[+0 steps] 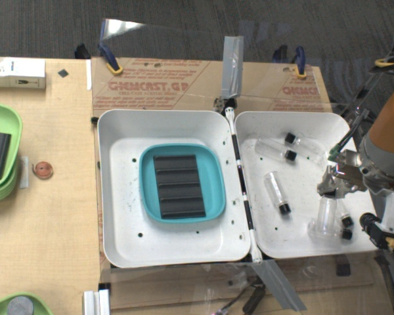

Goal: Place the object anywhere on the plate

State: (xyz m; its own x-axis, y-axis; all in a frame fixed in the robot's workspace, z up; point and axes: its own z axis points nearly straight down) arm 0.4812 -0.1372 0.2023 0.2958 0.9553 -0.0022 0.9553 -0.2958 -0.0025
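Scene is evenly and brightly lit from overhead; shadows are kept soft and short. Mild glare is seen on the white bins [118,241] and on the clear tape strip [121,26] at top. Focus is held sharp throughout; slight softness is noted at the arm [384,136].

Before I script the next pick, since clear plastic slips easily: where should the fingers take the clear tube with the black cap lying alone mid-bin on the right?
Grip the clear tube with the black cap at mid-length, from straight above, fingers closing across its narrow width. It lies flat on the right white bin, slanting from upper left to its cap at lower right, with bare floor on both long sides.
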